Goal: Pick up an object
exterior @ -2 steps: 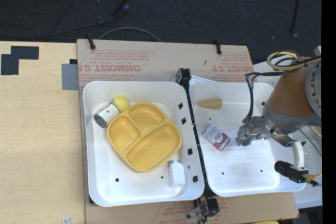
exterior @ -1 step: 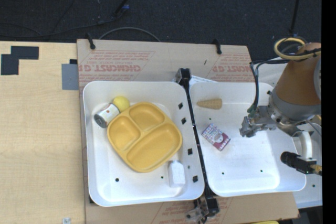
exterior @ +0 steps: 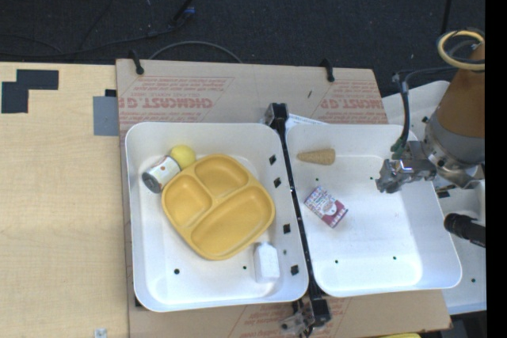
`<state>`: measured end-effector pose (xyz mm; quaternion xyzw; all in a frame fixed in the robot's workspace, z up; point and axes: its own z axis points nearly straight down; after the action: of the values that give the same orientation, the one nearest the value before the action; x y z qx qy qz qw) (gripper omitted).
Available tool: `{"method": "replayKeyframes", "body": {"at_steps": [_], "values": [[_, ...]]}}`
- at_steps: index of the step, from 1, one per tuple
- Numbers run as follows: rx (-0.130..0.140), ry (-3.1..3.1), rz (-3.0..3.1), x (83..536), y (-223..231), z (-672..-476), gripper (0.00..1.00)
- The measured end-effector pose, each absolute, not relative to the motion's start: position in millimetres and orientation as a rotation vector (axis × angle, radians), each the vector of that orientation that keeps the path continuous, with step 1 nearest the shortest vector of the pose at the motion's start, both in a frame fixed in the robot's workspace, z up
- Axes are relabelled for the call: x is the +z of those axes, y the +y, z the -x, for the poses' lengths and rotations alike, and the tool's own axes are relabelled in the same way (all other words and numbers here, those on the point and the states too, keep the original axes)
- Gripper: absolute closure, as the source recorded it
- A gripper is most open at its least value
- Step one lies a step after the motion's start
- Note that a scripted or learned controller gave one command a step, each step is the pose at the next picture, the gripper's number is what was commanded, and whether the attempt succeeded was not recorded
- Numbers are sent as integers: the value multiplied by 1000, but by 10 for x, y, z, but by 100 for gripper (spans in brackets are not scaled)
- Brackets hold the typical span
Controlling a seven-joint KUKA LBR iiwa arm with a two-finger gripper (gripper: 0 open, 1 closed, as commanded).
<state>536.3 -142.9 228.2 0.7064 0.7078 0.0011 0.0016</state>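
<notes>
My gripper [exterior: 391, 177] hangs over the right bin [exterior: 396, 273] near its right wall, below the grey wrist and orange band. A red and white packet [exterior: 325, 206] lies on the bin floor to the left of the gripper, well apart from it. A tan cone-shaped piece [exterior: 317, 157] rests near the bin's far left corner. In the left bin [exterior: 150, 281] sit a yellow divided plate [exterior: 218, 205], a yellow ball [exterior: 183, 155], a small grey and white canister [exterior: 158, 174] and a white block [exterior: 266, 261]. Nothing shows between the fingers.
A black divider [exterior: 291, 206] runs between the two bins. Cardboard [exterior: 238, 95] lies under and behind them. A black cable [exterior: 404, 111] loops down beside the wrist. The wooden bench top [exterior: 55, 210] extends to the left.
</notes>
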Motion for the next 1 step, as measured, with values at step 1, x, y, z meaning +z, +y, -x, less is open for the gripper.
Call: {"method": "replayKeyframes", "body": {"at_steps": [1], "values": [[1, 2223, -2219, 2623, -1436, -5369, 100]]}}
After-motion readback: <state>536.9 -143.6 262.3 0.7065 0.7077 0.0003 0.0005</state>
